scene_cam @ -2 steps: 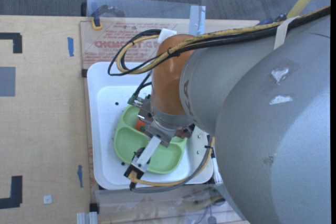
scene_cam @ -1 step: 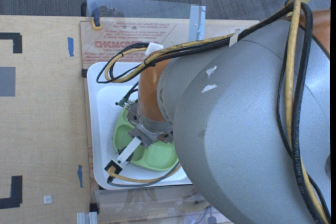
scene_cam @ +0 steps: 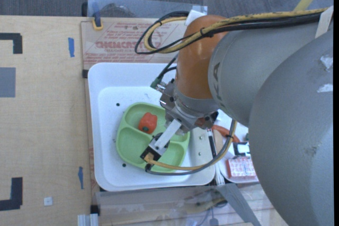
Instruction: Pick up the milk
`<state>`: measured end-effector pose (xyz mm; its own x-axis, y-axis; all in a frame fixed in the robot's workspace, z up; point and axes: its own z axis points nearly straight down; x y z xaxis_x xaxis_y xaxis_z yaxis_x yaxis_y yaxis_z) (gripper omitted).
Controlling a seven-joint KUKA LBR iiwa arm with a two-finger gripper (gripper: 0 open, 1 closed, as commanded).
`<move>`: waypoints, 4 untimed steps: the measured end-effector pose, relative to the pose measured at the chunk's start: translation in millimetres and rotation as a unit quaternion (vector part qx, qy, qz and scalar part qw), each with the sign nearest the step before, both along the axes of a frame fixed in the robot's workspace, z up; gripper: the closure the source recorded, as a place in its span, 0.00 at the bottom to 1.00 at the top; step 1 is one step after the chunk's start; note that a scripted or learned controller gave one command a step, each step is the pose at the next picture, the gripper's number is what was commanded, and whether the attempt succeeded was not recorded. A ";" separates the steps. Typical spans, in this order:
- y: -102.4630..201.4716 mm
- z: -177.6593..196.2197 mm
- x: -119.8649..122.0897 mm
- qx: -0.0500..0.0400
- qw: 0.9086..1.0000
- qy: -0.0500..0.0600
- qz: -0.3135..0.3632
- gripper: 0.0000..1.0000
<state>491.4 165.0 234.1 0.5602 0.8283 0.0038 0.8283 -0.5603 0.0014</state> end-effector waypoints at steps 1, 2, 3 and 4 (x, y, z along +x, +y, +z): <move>1.3 6.3 -1.5 -0.002 1.000 0.004 0.003 1.00; 7.4 32.5 -12.0 -0.001 0.946 0.002 -0.324 1.00; -71.5 19.5 -12.5 -0.002 0.969 0.005 -0.249 1.00; -10.6 23.4 -12.8 -0.002 0.991 0.004 -0.136 1.00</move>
<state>478.6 154.4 257.4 0.7629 0.6465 -0.0045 0.6465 -0.7629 -0.0028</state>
